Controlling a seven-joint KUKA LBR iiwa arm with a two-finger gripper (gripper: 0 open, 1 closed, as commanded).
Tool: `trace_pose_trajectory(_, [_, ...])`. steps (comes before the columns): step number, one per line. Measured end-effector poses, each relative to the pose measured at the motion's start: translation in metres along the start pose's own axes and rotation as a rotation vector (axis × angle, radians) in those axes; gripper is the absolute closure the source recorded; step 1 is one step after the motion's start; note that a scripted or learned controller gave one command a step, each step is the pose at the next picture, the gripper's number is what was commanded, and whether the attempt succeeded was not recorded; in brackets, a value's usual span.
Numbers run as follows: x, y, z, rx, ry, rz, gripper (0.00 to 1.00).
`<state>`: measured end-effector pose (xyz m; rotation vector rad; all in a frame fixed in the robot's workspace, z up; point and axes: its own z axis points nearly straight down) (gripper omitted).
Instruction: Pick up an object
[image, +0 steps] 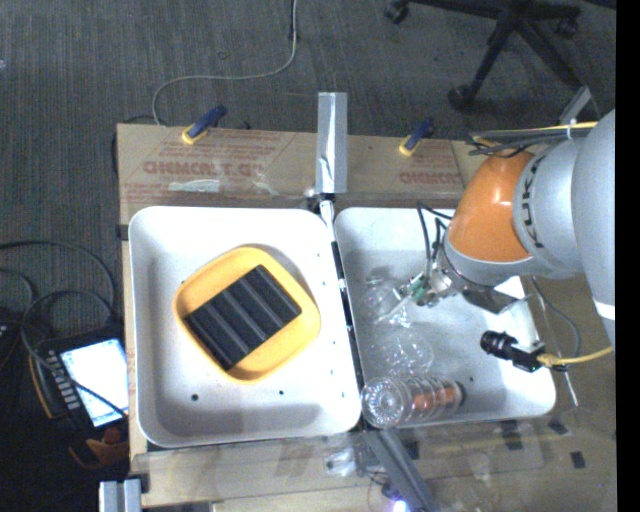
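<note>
A yellow rounded pad with a black ribbed top (248, 312) lies tilted in the middle of the left bin (160, 400). In the right bin (520, 400), a clear plastic bottle (408, 398) lies on its side against the front wall, with something brownish inside. A second clear, crumpled plastic piece (383, 305) rests near the bin's left wall. My gripper (424, 287) sits low over the middle of the right bin, just right of that clear piece, mostly covered by the orange wrist band (490, 220).
A black cable plug (500, 345) and a yellow cable trail from the wrist over the right bin's right side. A metal post (331, 140) stands behind the divide between the bins. Two blue-and-yellow clamps (204, 122) hold the cardboard backing.
</note>
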<state>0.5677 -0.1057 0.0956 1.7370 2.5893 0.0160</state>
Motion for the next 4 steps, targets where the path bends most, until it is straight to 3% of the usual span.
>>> trace_pose_trajectory(1, [0.0,0.0,0.0,0.0,0.0,0.0,0.0])
trace_pose_trajectory(2, [0.0,0.004,-0.015,-0.01,0.0,-0.001,1.0])
trace_pose_trajectory(3, [0.024,0.102,-0.089,0.02,0.005,0.01,1.0])
trace_pose_trajectory(4, [0.023,0.116,-0.085,0.044,0.008,0.028,1.0])
